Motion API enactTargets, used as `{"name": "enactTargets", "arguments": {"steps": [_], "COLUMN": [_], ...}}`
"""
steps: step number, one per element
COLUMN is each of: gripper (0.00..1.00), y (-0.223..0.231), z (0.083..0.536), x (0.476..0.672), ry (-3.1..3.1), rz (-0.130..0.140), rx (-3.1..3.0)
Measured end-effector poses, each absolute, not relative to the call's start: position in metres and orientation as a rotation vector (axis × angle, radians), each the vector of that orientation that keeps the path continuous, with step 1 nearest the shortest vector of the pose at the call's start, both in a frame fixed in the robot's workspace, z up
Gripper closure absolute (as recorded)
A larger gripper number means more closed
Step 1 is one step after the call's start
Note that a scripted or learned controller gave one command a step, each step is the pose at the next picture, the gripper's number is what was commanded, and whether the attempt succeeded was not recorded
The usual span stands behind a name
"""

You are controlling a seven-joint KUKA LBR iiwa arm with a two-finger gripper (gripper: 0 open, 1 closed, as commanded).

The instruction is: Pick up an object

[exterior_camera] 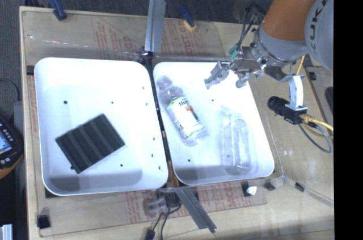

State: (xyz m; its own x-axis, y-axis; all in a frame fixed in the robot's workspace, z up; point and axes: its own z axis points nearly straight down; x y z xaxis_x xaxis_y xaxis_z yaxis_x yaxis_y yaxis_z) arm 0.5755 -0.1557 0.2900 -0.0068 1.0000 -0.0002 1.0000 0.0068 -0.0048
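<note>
**Open gripper above the right bin, nothing picked yet**

From my remote station I judge the main risk to be the clear, unlabelled plastic bottle (236, 143) lying at about five o'clock in the right white bin (262, 137). It is round and smooth and almost the same tone as the bin floor, so the fingers could close on its curved side and squeeze it out, or it could roll toward the wall. The clear plastic bottle with a white and green label (181, 112) lies on a slant near the bin's nine o'clock side, close to the divider between the bins; a descent there may strike the rim. Both bottles rest well apart from each other.

The two-finger gripper (227, 74) hangs over the bin's twelve o'clock edge. Its fingers (214, 76) look spread apart, with only white bin seen between them, and they touch nothing; the view is slanted, so I am not fully certain of the height.

The dark ribbed rectangular panel (90, 142) lies in the left white bin (45, 71), at about seven o'clock.
</note>
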Motion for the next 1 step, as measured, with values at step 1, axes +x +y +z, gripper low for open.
{"name": "enactTargets", "arguments": {"steps": [1], "gripper": [0.00], "y": [-0.1164], "z": [0.1862], "x": [0.6255], "ry": [-2.325], "rz": [0.008], "rx": [-2.107]}}
